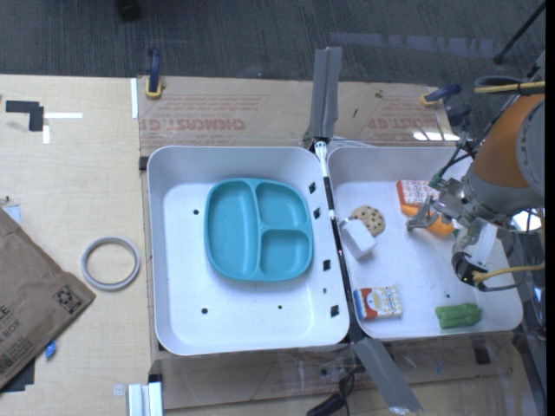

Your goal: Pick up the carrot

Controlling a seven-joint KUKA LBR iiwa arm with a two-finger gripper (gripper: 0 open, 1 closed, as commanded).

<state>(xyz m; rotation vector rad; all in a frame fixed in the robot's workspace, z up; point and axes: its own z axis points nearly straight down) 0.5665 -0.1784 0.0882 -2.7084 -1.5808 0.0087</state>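
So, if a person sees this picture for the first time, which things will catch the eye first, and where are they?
The big blue divided plate lies in the middle of the left bin. In the right bin the gripper is low over an orange carrot near the far right side. A cookie, a small carton and a green piece lie around it.

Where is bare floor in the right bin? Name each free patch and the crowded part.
Free: the right bin floor between the cookie and the small carton, and the strip from there toward the green item. Crowded: the far right, where the gripper sits by the carrot and orange box.
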